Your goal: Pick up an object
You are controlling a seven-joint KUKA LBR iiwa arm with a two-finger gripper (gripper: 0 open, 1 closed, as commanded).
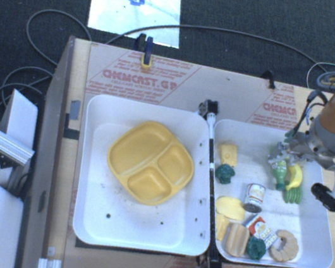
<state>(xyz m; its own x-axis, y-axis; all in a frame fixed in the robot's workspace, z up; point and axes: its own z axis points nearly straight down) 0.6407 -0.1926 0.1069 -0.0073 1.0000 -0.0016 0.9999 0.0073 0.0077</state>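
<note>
Arm low over the right bin, reaching for the toy food

The grey, orange-banded arm's hand (284,158) sits at about two o'clock in the right white plastic bin (317,233), right above a green toy bottle (280,174), a yellow plastic banana (295,177) and a green ridged vegetable (293,195); I'd judge one of these its target. Whether the hand is spread or pinching I cannot tell. A small tin can (254,196) stands near the bin's centre. The yellow compartment plate (150,161) fills the left white bin (92,213) on the desk.
</note>
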